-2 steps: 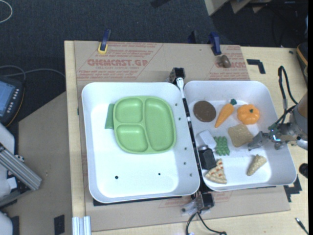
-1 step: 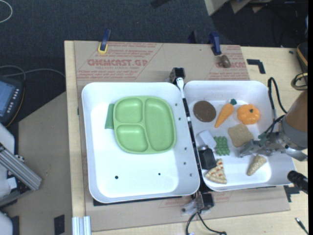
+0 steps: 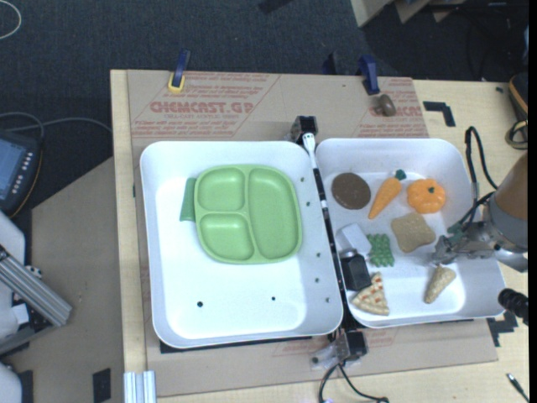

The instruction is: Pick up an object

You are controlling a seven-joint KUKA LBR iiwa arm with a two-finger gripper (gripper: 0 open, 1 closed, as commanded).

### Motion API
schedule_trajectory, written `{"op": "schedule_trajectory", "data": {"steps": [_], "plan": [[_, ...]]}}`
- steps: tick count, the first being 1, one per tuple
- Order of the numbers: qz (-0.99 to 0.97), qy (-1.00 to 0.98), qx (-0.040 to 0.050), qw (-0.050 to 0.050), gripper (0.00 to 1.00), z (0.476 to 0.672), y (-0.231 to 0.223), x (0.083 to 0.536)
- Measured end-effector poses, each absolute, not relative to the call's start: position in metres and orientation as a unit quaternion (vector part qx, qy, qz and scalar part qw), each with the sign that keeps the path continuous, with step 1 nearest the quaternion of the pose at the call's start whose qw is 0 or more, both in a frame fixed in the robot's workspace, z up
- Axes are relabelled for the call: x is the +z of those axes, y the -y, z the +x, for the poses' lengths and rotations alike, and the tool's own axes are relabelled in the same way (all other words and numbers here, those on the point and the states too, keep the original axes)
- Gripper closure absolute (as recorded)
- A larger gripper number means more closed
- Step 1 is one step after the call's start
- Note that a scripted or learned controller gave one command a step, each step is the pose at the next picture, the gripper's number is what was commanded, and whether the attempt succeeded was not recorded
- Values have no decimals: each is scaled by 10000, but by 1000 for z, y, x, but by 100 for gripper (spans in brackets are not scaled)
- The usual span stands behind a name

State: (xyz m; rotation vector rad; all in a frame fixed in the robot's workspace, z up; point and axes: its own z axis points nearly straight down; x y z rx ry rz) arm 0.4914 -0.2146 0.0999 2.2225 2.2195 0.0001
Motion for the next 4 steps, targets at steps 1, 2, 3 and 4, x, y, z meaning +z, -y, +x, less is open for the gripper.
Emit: {"op": "schedule_trajectory", "data": {"steps": [1, 2, 3, 4], "plan": [[7069, -7073, 9, 30, 100, 496, 215, 143], [7068, -7074, 6, 28, 100, 494, 218, 186], [7066, -7077, 8, 31, 100, 495, 218, 227], [7051, -7091, 9, 13, 100, 519, 162, 225]]}}
